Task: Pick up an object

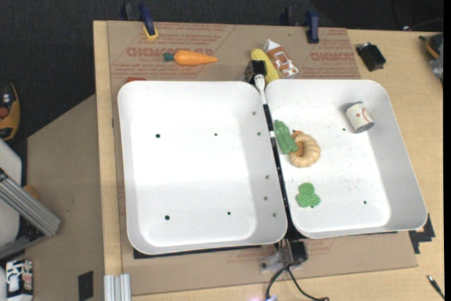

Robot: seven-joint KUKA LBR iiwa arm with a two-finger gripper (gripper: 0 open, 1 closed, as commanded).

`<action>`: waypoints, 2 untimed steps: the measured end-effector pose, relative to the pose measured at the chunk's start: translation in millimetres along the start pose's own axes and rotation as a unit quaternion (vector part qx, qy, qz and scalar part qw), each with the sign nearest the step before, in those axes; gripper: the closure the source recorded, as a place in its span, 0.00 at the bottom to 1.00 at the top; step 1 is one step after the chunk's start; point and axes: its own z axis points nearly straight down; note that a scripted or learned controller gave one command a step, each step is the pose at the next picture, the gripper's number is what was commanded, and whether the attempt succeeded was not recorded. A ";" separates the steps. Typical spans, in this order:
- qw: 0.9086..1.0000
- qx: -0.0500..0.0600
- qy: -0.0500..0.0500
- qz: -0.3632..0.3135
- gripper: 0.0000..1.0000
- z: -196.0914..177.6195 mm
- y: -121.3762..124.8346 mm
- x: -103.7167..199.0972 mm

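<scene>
The right bin point(394, 173) holds a tan ring-shaped pastry point(304, 149) near its left wall. A green elongated toy point(285, 137) lies against the pastry's left side. A small green leafy piece point(307, 196) sits lower in the same bin. A white cylinder with a red mark point(359, 116) rests near the bin's upper right corner. The left bin point(141, 151) has only small dark dots on its floor.
Behind the bins on the cardboard lie an orange carrot point(190, 58), a yellow banana-like toy point(262, 65) and a small white and red carton point(280, 60). Two blue clamps point(148, 21) point(311, 25) grip the board's far edge. A black block point(371, 56) lies at the back right.
</scene>
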 end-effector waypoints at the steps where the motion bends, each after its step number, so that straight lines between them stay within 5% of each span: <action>1: 1.000 0.004 -0.003 0.011 1.00 5.1 -2.9 -110.0; 2: 1.000 0.004 -0.001 0.005 0.00 4.6 -1.7 -104.0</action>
